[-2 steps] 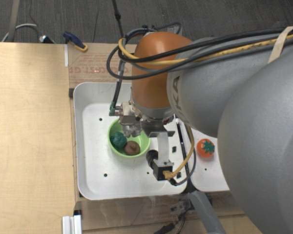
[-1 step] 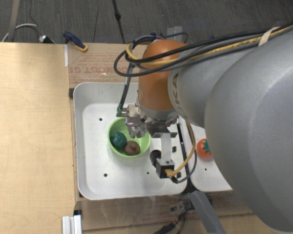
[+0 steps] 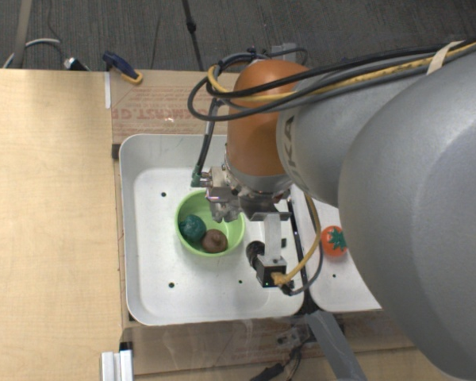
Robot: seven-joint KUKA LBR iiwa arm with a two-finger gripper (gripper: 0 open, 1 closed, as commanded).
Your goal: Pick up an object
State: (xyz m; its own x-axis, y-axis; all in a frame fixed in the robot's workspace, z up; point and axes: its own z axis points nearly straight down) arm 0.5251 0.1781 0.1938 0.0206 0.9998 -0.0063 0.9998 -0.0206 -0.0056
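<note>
Left bin (image 3: 143,236): one green bowl (image 3: 192,209) near its middle, holding a teal ball (image 3: 193,227) and, just right of it, a brown lump (image 3: 215,241); an orange-red fruit (image 3: 334,241) lies well right of the bowl, past the grey arm (image 3: 397,181), whose bulk hides most of that side. Gripper (image 3: 222,205): over the bowl's right rim, just above and right of both pieces; cannot tell how it is set.

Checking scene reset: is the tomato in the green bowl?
No. The tomato lies outside the green bowl, in the other bin to its right.
</note>
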